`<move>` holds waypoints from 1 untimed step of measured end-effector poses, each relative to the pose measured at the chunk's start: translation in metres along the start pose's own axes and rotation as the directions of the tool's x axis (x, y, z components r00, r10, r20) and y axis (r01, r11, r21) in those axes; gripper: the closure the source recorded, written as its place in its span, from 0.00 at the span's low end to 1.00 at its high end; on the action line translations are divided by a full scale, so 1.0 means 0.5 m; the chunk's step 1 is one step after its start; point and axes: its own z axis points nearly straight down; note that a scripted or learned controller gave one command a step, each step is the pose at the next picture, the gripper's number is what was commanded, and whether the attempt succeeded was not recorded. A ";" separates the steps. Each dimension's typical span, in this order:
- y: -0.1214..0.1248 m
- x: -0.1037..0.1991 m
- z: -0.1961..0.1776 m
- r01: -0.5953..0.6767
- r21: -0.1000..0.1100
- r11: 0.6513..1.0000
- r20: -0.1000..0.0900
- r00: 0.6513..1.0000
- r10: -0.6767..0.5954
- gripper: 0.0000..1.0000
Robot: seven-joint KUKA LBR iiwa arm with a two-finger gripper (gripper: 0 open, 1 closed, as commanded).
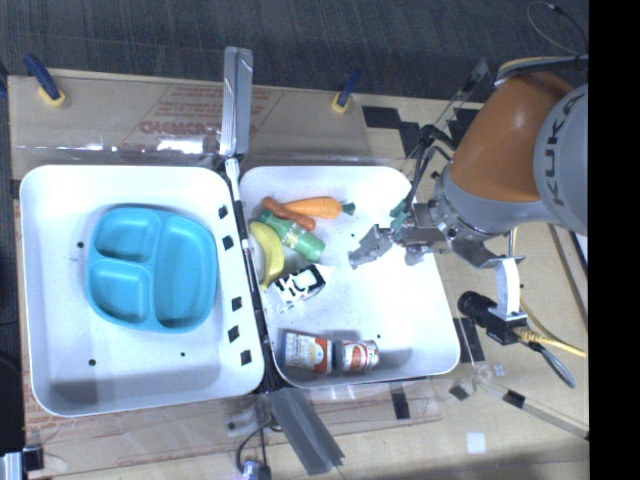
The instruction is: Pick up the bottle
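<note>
**Bottle Waits by the Bin's Near Wall**

Dark carpet lies behind the desk (120,108), and two white bins sit side by side on it. Everything here is placed from the right bin (425,313). To its left is the left bin (50,268) with a blue tray (150,266) in it.

Inside the right bin, the bottle (330,353) lies on its side along the near wall, close to the bottom edge. Up by the far left corner are a carrot (310,208), a banana (268,253) and a green thing (295,236), all bunched together. A small black and white thing (300,284) lies just below them.

The gripper (365,250) hangs over the middle of the right bin, apart from the bottle. It is too blurry to tell if the jaws are open or closed. Nothing seems to be in them.

What could go wrong? The bottle is round and could roll when touched. It lies so near the wall that one jaw may bump the wall and miss. The bottle could also slip out.
</note>
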 end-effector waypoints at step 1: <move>-0.055 0.061 0.116 0.127 -0.001 0.992 0.001 0.992 -0.127 0.00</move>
